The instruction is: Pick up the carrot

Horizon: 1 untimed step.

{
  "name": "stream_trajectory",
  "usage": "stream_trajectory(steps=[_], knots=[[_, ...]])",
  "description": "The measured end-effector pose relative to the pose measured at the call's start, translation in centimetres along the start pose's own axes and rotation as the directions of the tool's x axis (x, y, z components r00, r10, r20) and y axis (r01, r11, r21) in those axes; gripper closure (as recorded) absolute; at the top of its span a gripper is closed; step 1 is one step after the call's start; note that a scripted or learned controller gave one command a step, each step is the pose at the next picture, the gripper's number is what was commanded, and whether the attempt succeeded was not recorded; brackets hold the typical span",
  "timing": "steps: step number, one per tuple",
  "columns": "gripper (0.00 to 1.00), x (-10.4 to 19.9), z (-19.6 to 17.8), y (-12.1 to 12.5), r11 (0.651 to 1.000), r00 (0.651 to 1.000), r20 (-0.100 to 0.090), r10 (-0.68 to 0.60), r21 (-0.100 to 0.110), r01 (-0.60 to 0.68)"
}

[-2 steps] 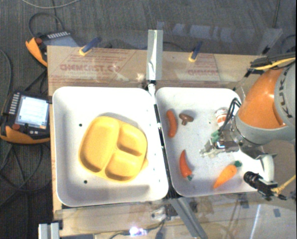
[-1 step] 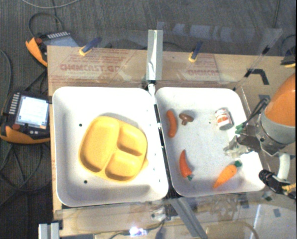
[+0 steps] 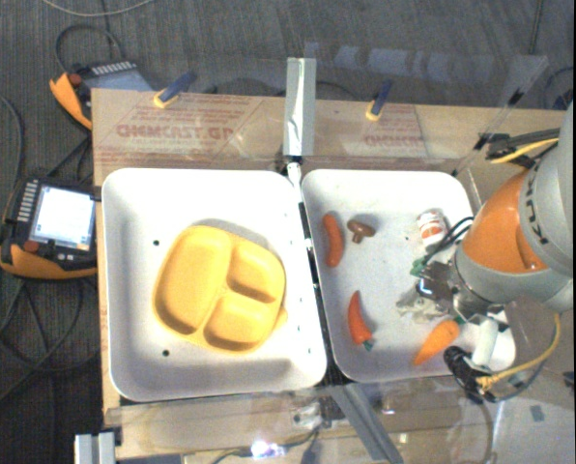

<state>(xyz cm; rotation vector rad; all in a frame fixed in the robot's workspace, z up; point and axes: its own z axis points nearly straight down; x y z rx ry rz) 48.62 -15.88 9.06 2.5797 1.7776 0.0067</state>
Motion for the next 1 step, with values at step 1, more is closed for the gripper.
stream_trajectory(steps=[1], knots=[[1.00, 1.65, -9.06, -0.87, 0.994, 0.994, 0.001, -0.105, 0.013, 0.105]])
